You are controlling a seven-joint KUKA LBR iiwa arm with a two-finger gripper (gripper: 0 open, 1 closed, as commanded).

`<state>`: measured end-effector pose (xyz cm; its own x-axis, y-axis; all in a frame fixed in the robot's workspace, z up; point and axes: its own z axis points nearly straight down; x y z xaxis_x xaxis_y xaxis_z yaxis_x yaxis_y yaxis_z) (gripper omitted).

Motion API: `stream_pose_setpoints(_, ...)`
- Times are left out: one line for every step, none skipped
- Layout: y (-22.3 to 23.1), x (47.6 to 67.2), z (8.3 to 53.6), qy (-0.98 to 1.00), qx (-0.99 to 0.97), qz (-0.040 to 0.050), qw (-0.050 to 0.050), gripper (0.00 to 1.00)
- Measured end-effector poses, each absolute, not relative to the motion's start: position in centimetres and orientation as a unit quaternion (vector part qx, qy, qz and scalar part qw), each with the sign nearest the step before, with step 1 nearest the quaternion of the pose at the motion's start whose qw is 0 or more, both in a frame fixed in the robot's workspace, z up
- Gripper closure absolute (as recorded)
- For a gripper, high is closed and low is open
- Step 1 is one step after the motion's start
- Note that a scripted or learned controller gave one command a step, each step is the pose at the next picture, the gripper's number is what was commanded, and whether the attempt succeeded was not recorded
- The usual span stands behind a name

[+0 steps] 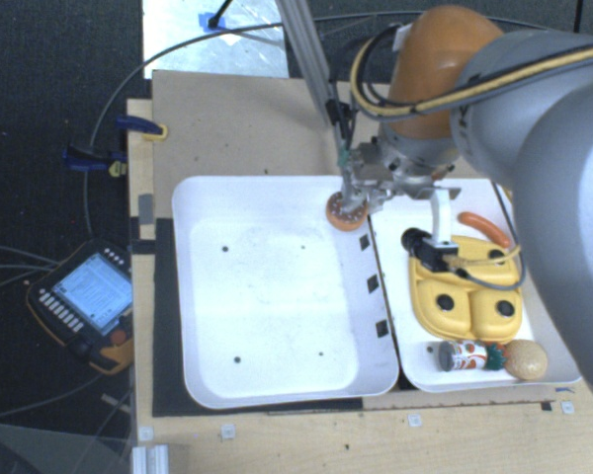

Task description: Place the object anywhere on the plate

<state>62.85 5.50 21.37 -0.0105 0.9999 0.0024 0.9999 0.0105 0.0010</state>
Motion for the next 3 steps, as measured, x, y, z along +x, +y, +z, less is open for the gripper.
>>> stream_pose_setpoints(10.7, 63.3, 20.9, -0.711, -0.703, -0.0016, 0.000, 1.00)
stream_pose_setpoints(15.2, 62.6, 21.9, -0.711, -0.704, -0.0017, 0.000, 1.00)
stream_pose_setpoints(14.9, 62.6, 21.8, -0.709, -0.705, -0.0007, 0.000, 0.00)
